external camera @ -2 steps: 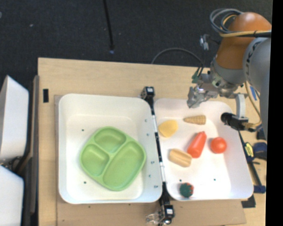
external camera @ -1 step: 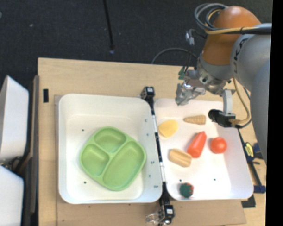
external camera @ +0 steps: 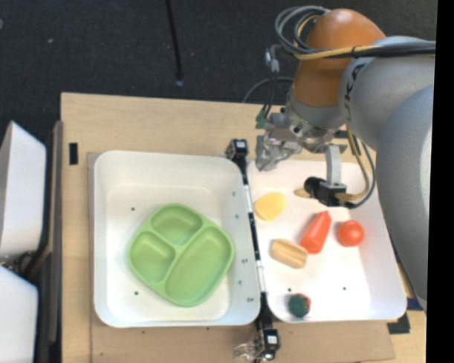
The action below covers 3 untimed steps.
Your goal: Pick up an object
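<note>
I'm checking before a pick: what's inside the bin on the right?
Right bin holds a yellow piece, bread roll, carrot, tomato and strawberry. The arm covers its far corner.

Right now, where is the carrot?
The carrot lies in the right-hand bin, near its middle, tilted, between the tomato on its right and the bread roll at its lower left.

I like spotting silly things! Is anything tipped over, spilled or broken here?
Nothing stands out. The green plate lies flat in the left bin; the toy foods, like the carrot and tomato, sit apart in the right bin.
</note>
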Each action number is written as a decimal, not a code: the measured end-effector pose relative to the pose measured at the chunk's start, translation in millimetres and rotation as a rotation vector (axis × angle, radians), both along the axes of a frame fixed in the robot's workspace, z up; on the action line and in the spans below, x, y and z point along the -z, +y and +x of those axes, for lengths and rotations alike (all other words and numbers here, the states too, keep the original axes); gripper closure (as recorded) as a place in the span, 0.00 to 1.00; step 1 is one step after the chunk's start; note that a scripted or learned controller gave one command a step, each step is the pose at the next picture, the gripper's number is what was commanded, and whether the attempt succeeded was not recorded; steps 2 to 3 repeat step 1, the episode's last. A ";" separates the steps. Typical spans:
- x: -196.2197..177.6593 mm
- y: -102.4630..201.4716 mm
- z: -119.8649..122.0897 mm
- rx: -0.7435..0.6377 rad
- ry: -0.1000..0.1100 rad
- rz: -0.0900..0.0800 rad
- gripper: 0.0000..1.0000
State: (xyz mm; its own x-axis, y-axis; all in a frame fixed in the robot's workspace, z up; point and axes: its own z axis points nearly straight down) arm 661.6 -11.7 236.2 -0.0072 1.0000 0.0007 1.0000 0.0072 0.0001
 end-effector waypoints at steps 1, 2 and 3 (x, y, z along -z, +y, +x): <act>6.8 54.8 13.3 0.000 -0.002 0.000 1.00; 6.8 54.8 13.3 0.000 -0.002 0.000 1.00; 6.8 54.8 13.3 0.000 -0.002 0.000 1.00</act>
